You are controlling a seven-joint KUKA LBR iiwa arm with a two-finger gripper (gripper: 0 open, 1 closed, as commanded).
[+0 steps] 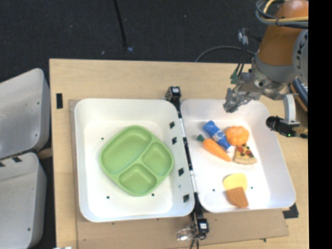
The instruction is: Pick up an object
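Note:
In the right bin (pixel 270 183) lie several toy foods: a blue packet (pixel 215 130), an orange carrot (pixel 217 149), an orange pumpkin-like piece (pixel 237 135), a pizza slice (pixel 244 154) and a yellow-and-tan ice-cream piece (pixel 236 189). My gripper (pixel 232 102) hangs over the bin's far edge, above and behind the blue packet. Nothing shows between its tips.
The left bin (pixel 88 201) holds a green divided plate (pixel 137 160). A black-clipped divider (pixel 182 154) runs between the bins. A black fitting (pixel 277 123) sits at the right bin's right rim. Cables trail behind the arm.

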